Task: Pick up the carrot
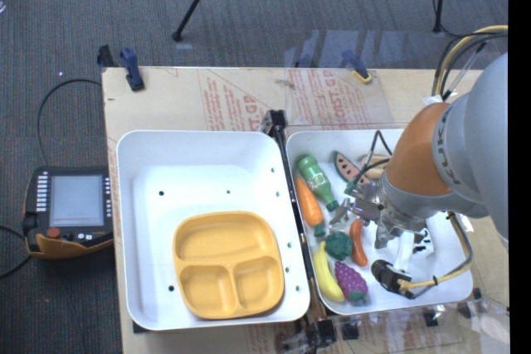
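Reaching in from the right, the grey arm with its orange band (419, 157) hangs low over the right bin (461, 288), and its fingers (355, 207) are down among the toy food; whether they are spread or closed I cannot tell from here, they blur into the clutter. The carrot (309, 201) lies just to the left of the fingers, slanted, close to the bin's left wall. A green bottle (316, 179) rests up and left of the fingers, beside the carrot. Right below them sit a second small orange piece (358, 242) and a broccoli (338, 245), with a banana (327, 272) and purple grapes (352, 280) further down. A watermelon slice (346, 166) lies above. Over in the left bin (137, 203), well away, is a yellow divided plate (228, 264). Both bins stand on the desk (207, 95).
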`<state>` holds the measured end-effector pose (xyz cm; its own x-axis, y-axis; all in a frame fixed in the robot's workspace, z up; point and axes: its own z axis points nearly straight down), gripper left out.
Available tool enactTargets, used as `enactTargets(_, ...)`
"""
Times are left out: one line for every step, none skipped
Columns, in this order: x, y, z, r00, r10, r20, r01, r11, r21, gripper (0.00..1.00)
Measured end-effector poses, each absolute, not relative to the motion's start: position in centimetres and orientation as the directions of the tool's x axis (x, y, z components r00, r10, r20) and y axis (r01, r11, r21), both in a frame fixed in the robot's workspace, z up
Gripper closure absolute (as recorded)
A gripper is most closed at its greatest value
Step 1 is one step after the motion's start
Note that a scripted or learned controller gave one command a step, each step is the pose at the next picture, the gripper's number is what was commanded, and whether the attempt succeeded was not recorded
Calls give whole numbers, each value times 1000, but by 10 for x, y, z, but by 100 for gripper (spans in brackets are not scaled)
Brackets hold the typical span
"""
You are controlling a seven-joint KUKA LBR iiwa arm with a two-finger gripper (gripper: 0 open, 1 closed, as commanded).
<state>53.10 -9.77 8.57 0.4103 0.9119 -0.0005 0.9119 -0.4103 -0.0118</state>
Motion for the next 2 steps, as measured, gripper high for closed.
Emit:
enactTargets(587,-83,86,794,607,-5,607,-794,-9,0)
enactTargets(586,-83,95,789,615,-11,614,-789,-18,100)
